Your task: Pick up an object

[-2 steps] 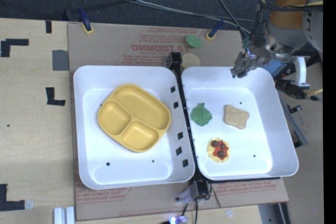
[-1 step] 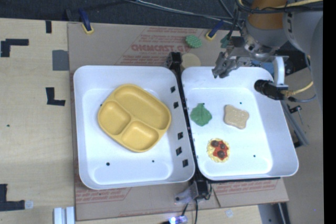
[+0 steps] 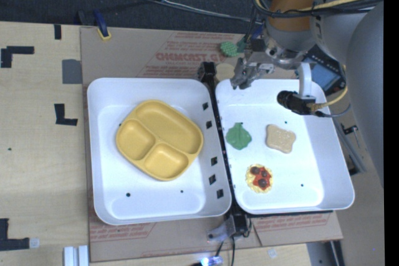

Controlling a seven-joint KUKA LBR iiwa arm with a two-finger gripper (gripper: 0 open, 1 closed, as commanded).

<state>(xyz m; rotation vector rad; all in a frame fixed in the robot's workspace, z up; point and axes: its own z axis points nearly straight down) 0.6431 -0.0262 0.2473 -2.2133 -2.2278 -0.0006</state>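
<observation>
Three small toy foods lay in the right bin point(image 3: 324, 193): a green leaf point(image 3: 238, 136), a tan bread slice point(image 3: 280, 139) and a pizza piece point(image 3: 259, 177). All looked light, flat and stiff, best pinched across their edges. The gripper point(image 3: 244, 76) hovered at the bin's far-left corner, well apart from them; whether it was open I cannot tell.

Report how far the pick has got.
Nothing is picked yet. The claw sits over the right bin's far left corner, with nothing seen in it. The green leaf, the tan piece and the small pizza lie on the bin floor.
</observation>
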